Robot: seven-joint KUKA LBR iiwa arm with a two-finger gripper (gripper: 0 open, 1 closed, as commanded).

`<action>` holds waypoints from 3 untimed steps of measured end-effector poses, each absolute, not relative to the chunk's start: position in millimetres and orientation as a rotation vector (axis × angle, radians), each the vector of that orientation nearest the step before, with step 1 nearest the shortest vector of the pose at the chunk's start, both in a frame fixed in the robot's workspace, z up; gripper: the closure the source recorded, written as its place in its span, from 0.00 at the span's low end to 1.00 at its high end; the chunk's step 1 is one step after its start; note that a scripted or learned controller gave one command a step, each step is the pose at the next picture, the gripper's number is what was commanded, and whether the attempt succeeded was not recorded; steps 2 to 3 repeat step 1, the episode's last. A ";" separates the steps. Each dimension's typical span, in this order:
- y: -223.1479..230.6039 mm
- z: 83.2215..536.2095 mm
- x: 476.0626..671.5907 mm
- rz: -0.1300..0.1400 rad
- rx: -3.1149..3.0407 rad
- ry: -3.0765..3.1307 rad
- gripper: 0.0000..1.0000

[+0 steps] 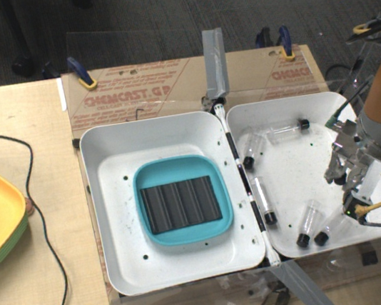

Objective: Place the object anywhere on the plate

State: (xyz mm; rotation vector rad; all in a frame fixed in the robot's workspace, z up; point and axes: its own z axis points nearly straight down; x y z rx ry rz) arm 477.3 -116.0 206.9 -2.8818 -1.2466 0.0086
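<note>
At the near edge, the left bin (pixel 104 199) and the right bin (pixel 271 116) are the largest things on the bench. The left bin holds the teal plate (pixel 179 168), which has a dark ribbed middle. In the right bin lie several clear vials with black caps: one at the far side (pixel 284 131), one against the far-left wall (pixel 251 151), one along the left wall (pixel 262 200), and two together at the near side (pixel 308 221).

The gripper (pixel 349 172) hangs over the right side of the right bin, well apart from the near vials. Whether it is open or closed cannot be told, and no vial is seen in it.

A vial is probably light, stiff, smooth and round, so it may roll or slip. It seems best to take it across the middle of the tube, away from the cap.
</note>
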 end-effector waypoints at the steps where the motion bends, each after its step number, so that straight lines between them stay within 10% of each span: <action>1: -116.1 206.9 477.3 0.008 -2.882 -1.246 0.00; 3: -116.1 206.9 477.3 0.008 -2.882 -1.246 0.00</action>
